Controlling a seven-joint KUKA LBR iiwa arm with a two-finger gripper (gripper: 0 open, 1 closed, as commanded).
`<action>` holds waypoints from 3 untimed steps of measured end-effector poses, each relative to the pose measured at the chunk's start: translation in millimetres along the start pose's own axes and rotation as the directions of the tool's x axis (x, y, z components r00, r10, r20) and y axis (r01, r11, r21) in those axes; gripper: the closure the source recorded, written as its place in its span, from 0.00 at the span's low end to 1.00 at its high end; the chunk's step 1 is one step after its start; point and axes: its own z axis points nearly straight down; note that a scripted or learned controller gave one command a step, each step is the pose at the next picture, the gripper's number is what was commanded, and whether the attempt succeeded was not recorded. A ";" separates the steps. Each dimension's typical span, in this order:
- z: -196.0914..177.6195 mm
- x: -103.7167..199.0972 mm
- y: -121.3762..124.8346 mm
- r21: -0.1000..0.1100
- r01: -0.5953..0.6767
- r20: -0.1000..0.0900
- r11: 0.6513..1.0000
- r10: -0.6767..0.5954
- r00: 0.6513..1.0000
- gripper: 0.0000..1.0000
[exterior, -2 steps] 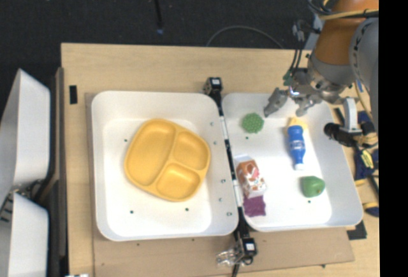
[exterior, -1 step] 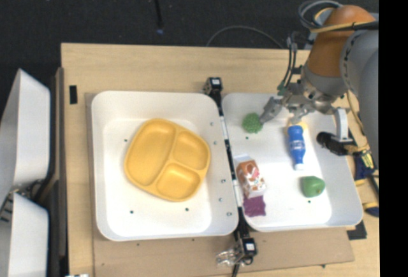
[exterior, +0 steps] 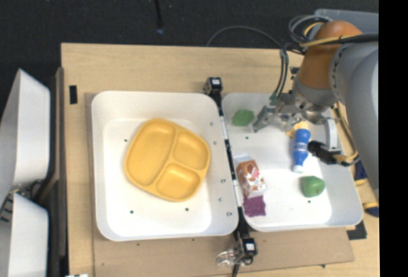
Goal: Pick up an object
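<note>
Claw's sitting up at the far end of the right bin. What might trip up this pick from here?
1. The claw hangs between the green lump and the blue-and-white bottle, so a descent may nudge either one instead of gripping it.
2. The bottle lies on its side and looks round, so it may roll away.
3. The carton and purple piece sit against the bin's left wall, leaving little finger room.

The table [exterior: 146, 65] is showing pale, matt wood grain. Both white bins [exterior: 102, 142] are looking like smooth, slightly glossy plastic, and the yellow divided tray [exterior: 167, 158] is gleaming softly as smooth moulded plastic.
</note>
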 end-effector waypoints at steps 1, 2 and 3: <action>-11.5 -0.6 0.1 -0.001 0.001 0.000 1.000 -0.001 1.000 1.00; -76.3 -5.5 -0.3 -0.003 -0.002 -0.002 1.000 0.002 1.000 1.00; -131.6 -7.2 1.5 -0.004 0.004 -0.002 1.000 -0.004 1.000 1.00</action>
